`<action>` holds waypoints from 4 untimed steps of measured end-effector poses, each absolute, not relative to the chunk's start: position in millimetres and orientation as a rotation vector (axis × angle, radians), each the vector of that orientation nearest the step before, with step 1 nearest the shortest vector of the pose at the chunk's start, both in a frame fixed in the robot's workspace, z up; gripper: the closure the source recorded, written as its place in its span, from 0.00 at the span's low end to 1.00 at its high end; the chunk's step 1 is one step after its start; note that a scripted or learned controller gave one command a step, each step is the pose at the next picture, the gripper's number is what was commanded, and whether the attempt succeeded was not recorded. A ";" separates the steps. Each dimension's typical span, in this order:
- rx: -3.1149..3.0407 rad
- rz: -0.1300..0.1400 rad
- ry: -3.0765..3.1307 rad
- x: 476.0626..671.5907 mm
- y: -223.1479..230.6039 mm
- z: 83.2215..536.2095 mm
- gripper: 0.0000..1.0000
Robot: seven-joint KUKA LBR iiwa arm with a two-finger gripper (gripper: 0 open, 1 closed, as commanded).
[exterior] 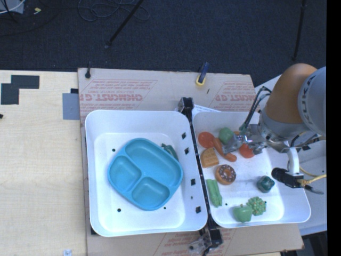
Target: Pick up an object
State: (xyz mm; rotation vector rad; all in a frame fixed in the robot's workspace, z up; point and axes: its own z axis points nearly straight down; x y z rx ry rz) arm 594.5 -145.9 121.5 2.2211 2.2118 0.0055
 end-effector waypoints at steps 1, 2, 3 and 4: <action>2.236 -0.008 2.218 591.4 -146.7 121.6 1.00; 2.232 -0.003 2.217 583.5 -145.1 164.7 1.00; 2.223 -0.002 2.224 593.7 -145.7 208.8 1.00; 2.224 -0.004 2.226 594.3 -146.8 224.7 1.00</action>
